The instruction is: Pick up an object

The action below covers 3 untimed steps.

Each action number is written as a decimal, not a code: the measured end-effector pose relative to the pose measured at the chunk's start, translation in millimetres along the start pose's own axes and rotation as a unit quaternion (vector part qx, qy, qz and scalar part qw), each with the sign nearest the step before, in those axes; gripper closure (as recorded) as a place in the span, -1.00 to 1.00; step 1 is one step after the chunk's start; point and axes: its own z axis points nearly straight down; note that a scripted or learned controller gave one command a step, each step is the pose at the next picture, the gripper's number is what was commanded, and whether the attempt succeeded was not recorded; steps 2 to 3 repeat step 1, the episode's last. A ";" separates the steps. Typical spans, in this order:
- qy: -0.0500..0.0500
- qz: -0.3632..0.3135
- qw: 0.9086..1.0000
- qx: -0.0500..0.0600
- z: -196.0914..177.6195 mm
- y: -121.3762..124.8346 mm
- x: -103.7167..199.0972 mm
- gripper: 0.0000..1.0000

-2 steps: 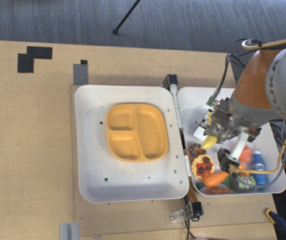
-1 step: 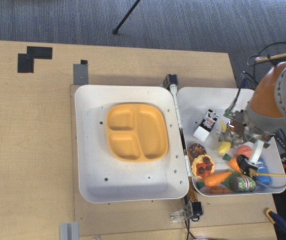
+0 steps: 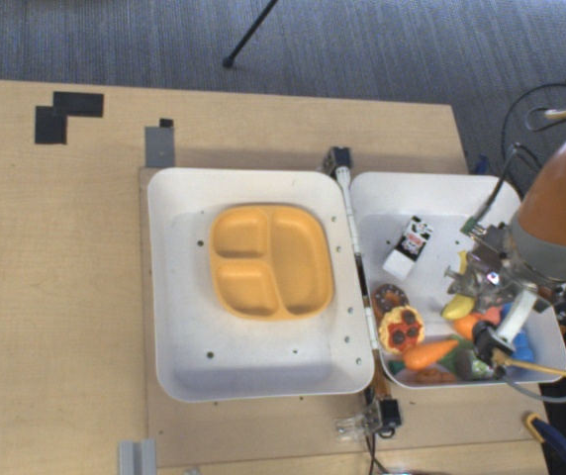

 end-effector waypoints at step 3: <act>0.000 -0.151 0.989 0.000 17.2 67.7 49.2 1.00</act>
